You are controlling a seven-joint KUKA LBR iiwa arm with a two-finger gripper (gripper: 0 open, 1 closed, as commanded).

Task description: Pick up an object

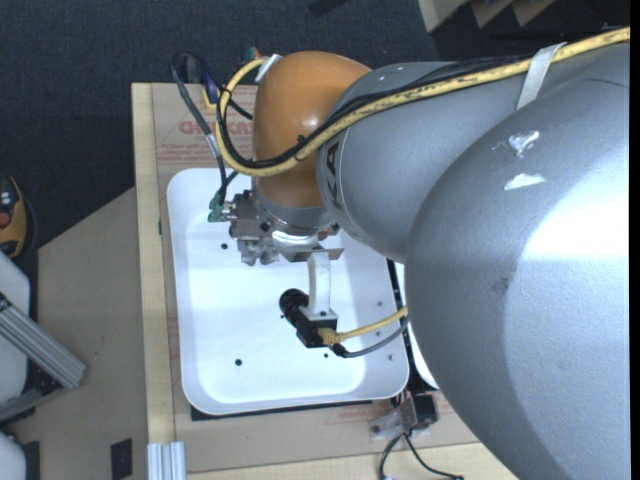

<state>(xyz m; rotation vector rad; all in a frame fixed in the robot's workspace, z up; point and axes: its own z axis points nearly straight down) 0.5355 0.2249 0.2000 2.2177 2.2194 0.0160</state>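
Note:
The grey arm reaches in from the right, and its orange band hangs over the left white bin. Below the band, my gripper points down over the far half of that bin. Its metal body hides whatever lies directly beneath it. A black block with a yellow cable sticks out from the wrist towards the bin's middle. On the bare bin floor I see just two tiny dark specks.
The arm's big grey link covers the right bin and most of the right side. The bins rest on a pale wooden bench. Black and yellow cables loop above the bin's far edge.

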